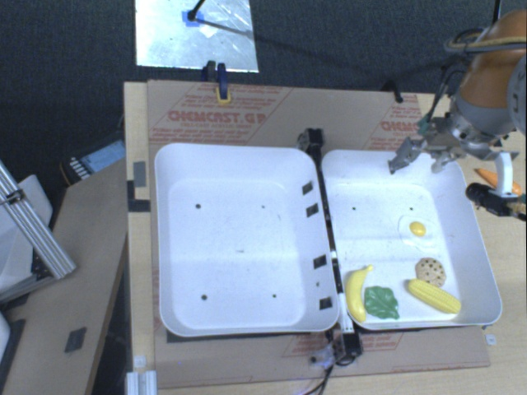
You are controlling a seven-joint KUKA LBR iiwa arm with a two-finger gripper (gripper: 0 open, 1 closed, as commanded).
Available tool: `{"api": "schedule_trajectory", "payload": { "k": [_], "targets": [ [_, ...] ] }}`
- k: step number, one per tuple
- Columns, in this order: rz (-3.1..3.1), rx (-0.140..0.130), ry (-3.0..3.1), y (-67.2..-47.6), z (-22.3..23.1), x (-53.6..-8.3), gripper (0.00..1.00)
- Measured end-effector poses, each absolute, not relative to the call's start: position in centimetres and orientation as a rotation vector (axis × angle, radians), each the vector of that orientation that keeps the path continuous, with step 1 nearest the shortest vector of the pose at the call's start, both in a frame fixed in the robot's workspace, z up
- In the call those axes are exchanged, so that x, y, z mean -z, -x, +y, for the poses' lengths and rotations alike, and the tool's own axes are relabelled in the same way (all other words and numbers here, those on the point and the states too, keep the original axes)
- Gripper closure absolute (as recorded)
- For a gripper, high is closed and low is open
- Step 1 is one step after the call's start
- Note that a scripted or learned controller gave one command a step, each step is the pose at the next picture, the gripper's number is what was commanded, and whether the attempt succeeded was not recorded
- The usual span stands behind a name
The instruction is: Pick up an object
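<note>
Look at the right bin (pixel 362 179), the white one with toys in it. Find the claw (pixel 422 159) up over the far edge of that bin, near its far right corner. Spread wide open, two dark fingers (pixel 398 160) pointing down and apart. Pinching nothing. Hangs above the bin's bare white floor, well apart from every toy.

Follow the grey arm (pixel 494 72) with its orange band up and off past the right bin's far right corner.

Now the toys to pick from, all lying in the right bin. Near the middle of the bin, toward its right wall, spot a fried egg (pixel 417 229) with a yellow yolk. A bit nearer to the bin's front, see a round cookie (pixel 430 271). Just in front of the cookie, by the bin's front right corner, find a yellow corn cob (pixel 434 296). At the bin's front left corner, see a banana (pixel 356 295), close to the left wall. Right beside it, touching it, a green leafy thing (pixel 381 302).

Left of the right bin, side by side with it, see the left bin (pixel 239 220).
</note>
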State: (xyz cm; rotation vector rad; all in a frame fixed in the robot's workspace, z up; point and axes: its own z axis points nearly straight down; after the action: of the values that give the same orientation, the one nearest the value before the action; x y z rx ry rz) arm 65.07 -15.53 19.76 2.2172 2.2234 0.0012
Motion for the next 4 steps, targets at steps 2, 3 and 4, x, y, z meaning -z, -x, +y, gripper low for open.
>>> {"api": "schedule_trajectory", "payload": {
  "k": [2, 3, 4],
  "targets": [
    [2.226, -0.024, -2.199, -61.6, -2.6, -45.8, 0.0],
    [2.227, -0.017, -2.205, -58.4, 2.0, -54.2, 0.0],
    [2.228, -0.007, -2.208, -58.5, 1.7, -54.7, 1.0]
  ]
}}
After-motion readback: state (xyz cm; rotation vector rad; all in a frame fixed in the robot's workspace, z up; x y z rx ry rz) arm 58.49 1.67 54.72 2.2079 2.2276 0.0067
